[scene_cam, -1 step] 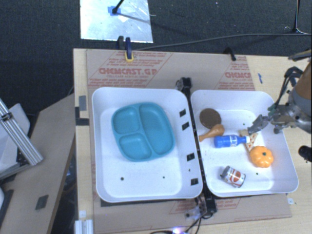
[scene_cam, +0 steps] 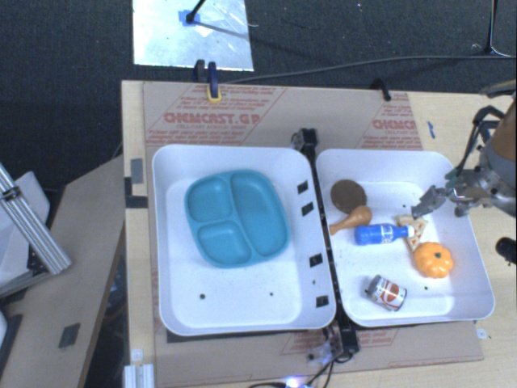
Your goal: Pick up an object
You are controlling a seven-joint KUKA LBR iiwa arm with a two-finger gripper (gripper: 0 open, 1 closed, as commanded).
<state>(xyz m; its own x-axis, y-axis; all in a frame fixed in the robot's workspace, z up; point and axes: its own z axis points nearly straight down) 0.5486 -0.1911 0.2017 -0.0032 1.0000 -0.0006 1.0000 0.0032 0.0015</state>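
Note:
The right bin (scene_cam: 468,297) holds several small items: a brown round piece (scene_cam: 348,192), a tan drumstick-shaped toy (scene_cam: 351,219), a blue bottle (scene_cam: 380,234) lying on its side, a small pale wedge (scene_cam: 416,226), an orange pumpkin (scene_cam: 433,259) and a red-and-silver can (scene_cam: 386,292). My gripper (scene_cam: 444,204) hangs over the right bin's upper right part, above and just right of the wedge and the bottle's cap end. It is open, with nothing between its fingers.
The left bin (scene_cam: 174,297) holds a blue divided plate (scene_cam: 237,217). A black hinge strip (scene_cam: 317,233) runs between the two bins. The arm (scene_cam: 501,156) comes in over the bench's right edge. Cardboard (scene_cam: 266,115) lies under both bins.

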